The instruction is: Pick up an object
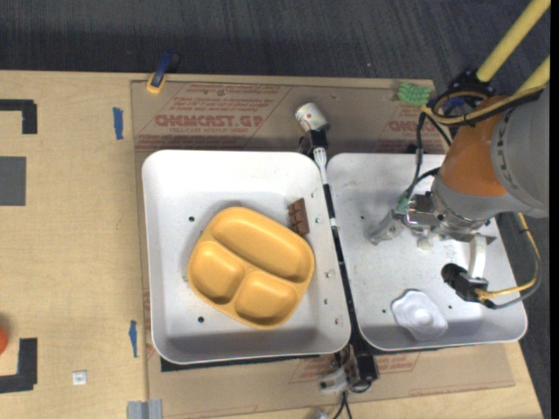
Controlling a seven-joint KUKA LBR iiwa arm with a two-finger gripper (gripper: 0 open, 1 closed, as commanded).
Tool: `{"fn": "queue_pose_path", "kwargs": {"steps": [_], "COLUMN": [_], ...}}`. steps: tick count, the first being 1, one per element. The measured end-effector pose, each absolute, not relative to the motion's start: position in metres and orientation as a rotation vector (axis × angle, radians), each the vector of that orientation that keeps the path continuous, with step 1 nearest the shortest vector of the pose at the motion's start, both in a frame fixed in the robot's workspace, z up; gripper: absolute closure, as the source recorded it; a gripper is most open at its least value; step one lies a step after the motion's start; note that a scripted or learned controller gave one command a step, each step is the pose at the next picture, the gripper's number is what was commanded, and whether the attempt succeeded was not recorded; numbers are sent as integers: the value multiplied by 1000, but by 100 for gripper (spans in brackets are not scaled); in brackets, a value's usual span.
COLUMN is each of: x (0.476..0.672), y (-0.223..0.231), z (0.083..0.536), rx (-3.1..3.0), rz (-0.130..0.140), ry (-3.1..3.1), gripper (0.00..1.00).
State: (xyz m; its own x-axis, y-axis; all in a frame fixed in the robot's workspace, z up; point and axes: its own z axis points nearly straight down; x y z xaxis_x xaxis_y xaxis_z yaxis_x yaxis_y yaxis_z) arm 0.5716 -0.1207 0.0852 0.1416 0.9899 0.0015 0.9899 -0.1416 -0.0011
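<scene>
A yellow three-compartment tray (251, 265) lies upside down in the left bin (166, 190), tilted across its middle. A small brown block (298, 217) rests against that bin's right wall. In the right bin (367, 177), a white lumpy plastic piece (417, 312) sits near the front wall. My gripper (389, 225) hangs low over the middle of the right bin, pointing left, above and to the left of the white piece. Nothing shows in its grasp.
The grey arm with its orange band (472, 168) covers the right bin's right half. A raised divider (332, 234) separates the bins. A white knob (307, 114) stands behind the bins on the cardboard sheet (218, 116).
</scene>
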Motion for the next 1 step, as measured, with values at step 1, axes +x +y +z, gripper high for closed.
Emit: {"fn": "queue_pose_path", "kwargs": {"steps": [1], "x": [604], "y": [-190], "z": [86], "rx": [-2143], "rz": [-16], "ry": [-2289], "gripper": [0]}}
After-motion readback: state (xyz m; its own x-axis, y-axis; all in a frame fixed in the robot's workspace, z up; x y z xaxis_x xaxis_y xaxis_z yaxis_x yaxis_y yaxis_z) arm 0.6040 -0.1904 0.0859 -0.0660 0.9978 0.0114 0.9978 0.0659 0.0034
